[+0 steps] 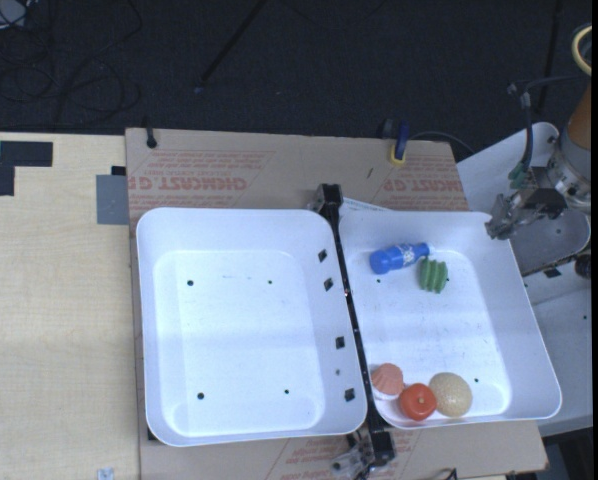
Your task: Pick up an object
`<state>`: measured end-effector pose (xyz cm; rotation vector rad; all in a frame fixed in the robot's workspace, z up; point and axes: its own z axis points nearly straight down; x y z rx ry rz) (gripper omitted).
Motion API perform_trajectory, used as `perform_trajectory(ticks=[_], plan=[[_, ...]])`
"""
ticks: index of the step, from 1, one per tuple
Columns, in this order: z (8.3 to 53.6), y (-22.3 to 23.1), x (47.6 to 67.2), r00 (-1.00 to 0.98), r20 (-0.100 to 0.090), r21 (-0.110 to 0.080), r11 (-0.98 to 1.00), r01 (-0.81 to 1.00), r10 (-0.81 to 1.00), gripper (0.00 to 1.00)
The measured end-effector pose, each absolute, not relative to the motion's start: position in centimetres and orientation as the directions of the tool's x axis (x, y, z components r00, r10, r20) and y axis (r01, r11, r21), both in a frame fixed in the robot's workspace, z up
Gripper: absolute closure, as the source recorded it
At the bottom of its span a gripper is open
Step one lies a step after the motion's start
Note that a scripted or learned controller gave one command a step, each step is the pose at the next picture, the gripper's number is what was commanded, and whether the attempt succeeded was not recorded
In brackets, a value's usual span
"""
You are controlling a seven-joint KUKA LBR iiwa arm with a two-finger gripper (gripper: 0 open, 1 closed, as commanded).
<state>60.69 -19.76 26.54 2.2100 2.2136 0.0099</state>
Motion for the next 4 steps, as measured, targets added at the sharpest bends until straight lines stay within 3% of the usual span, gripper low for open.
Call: perform_trajectory(ticks=[1, 2, 3, 4], plan=[[29.5, -21.4, 64.6, -0.004, -0.003, 0.005, 0.004, 1.000, 1.000, 1.00], [39.3, -19.0, 64.5, -0.003, -0.002, 0.008, 0.003, 1.000, 1.000, 1.00], [25.3, -21.4, 64.2, 0.002, 0.003, -0.014, -0.002, 1.000, 1.000, 1.00], [34.8, -20.4, 64.5, -0.002, -0.003, 0.008, 0.002, 1.000, 1.000, 1.00]])
